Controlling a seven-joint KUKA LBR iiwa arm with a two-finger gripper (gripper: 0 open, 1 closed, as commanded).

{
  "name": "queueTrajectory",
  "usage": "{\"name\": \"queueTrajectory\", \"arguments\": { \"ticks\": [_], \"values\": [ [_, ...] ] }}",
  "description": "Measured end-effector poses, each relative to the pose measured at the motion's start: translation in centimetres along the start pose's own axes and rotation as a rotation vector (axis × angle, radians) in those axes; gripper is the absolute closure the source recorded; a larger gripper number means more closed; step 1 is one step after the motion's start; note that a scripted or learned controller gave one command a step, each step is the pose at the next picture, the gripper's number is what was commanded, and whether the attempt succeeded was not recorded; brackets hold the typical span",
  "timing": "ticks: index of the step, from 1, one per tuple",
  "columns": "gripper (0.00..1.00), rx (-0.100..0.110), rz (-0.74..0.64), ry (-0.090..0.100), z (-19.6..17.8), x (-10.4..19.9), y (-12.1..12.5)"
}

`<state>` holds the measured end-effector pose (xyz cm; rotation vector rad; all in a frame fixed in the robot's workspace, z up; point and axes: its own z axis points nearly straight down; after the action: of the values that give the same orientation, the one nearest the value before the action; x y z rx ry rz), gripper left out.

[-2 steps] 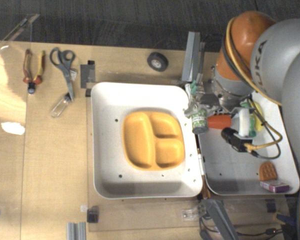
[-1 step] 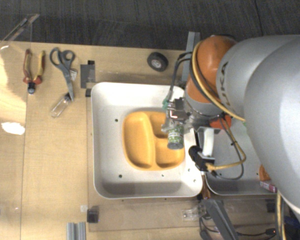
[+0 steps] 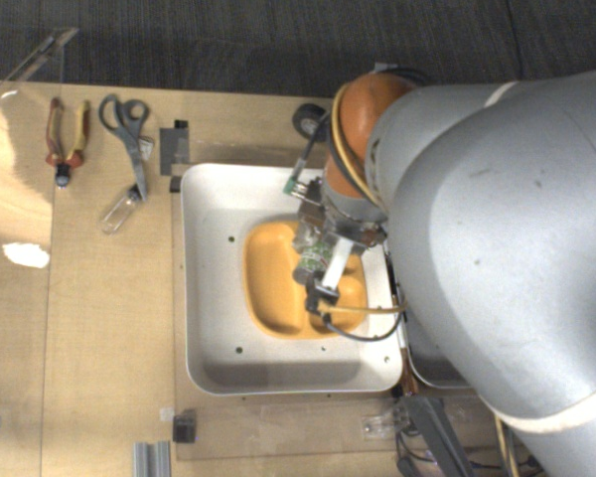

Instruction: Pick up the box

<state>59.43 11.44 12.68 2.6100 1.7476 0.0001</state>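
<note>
I see the arm (image 3: 497,237) reaching in from three o'clock and covering most of the right half of the view, its orange band (image 3: 370,112) showing at about one o'clock from the middle of the left bin (image 3: 219,366). The wrist points down into that bin, and the gripper (image 3: 318,266) hangs low over the bin's right part, with cables looping off its lower end toward five o'clock.

Under and beside the gripper lies a rounded yellow-orange shape (image 3: 273,286), spread across the middle of the bin floor. It is the one thing I can make out in the bin, but its soft edges leave me unsure whether it is the box, so I cannot say for certain where the box sits. The gripper overlaps the right side of that shape; whether it touches it I cannot tell. The jaws are hidden among the wrist hardware from up here, so I cannot tell if they are spread or pressed together, nor whether anything is between them.

On the worktop (image 3: 99,316) at about ten o'clock from the bin lie a pair of scissors (image 3: 129,142) with grey handles and, further toward nine o'clock, red-handled pliers (image 3: 65,137). A small dark block (image 3: 176,145) sits just beside the bin's upper left corner.
</note>
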Motion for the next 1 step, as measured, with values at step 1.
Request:
{"name": "queueTrajectory", "arguments": {
  "ticks": [1],
  "values": [
    [1.0, -0.002, 0.037, 0.001, -5.85, -3.74, 6.37]
  ]
}}
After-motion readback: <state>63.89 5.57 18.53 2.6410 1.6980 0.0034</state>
